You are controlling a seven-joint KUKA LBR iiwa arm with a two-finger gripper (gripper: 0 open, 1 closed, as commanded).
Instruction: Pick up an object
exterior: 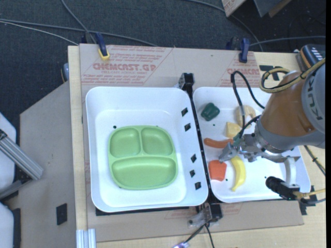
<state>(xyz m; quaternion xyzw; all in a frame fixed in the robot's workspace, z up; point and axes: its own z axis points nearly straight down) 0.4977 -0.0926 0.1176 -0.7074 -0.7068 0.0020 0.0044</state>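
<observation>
From the one overhead camera we see the left bin [98, 154] holding a green divided tray [143, 157], while the right bin [258, 192] holds the loose pieces — a dark green item [210, 111], an orange carrot-like piece [214, 142], a red-orange block [217, 170] and a yellow banana [238, 173]. The gripper [234, 151] hangs low over that right bin, just above the banana and beside the carrot-like piece. We cannot tell how its jaws stand or whether anything sits between them.

A pale green plastic tray with 3 compartments [143, 157] lies in the left white bin [98, 138]. In the right white bin [220, 192], the gripper [231, 153] hangs over a yellow banana [238, 173], beside an orange-red block [217, 170] and an orange carrot [214, 142]; a dark green chunk [210, 111] sits near its top-left corner.
</observation>
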